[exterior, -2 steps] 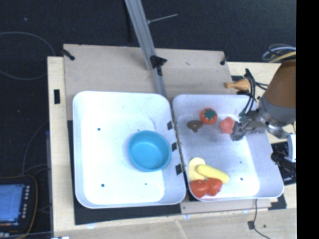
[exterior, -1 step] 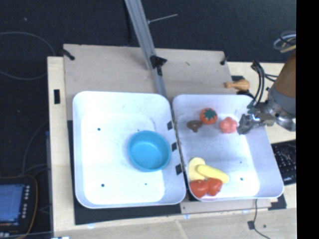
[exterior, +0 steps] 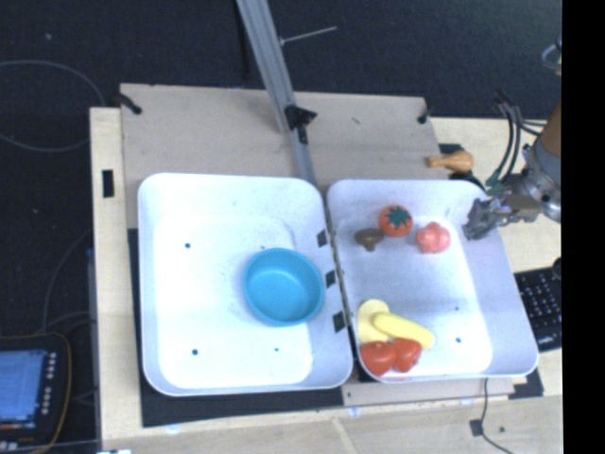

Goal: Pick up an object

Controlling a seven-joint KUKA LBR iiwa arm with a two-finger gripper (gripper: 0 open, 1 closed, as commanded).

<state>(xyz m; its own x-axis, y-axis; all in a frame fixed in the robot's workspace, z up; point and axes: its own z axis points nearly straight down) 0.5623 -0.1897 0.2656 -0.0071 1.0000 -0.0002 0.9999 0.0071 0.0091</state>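
Single overhead view, slanted. Worktop (exterior: 217, 130) carries 2 shallow white bins side by side.

L bin (exterior: 180, 253): one blue bowl (exterior: 283, 286), upright, sitting right of centre, close to the wall shared w/ the other bin.

R bin (exterior: 473, 301): several toy food items.
- tomato (exterior: 396, 219), red w/ green top, upper middle.
- pink round obj (exterior: 433, 238) just beside tomato, to its right, slightly lower; touching or not, can't tell.
- small brown obj (exterior: 369, 239) left of tomato, near the shared wall.
- banana (exterior: 402, 328), yellow, lower left part of bin, lying across a second pale yellow piece (exterior: 371, 312).
- red pepper-like obj (exterior: 389, 356) right below banana, touching it, near the bin's front wall.

Arm enters from the right. Pincer (exterior: 478, 219) dark, over the upper right edge of R bin, well to the right of the pink obj. Nothing visible between its tips. How far open: can't tell, too small and dark at this res.

Off-bin: tan duck-shaped item (exterior: 451, 162) on worktop beyond R bin's far corner. Grey metal post (exterior: 269, 55) rises from behind the bins. Black keyboard (exterior: 541, 305) at right, small screen (exterior: 26, 386) lower left.
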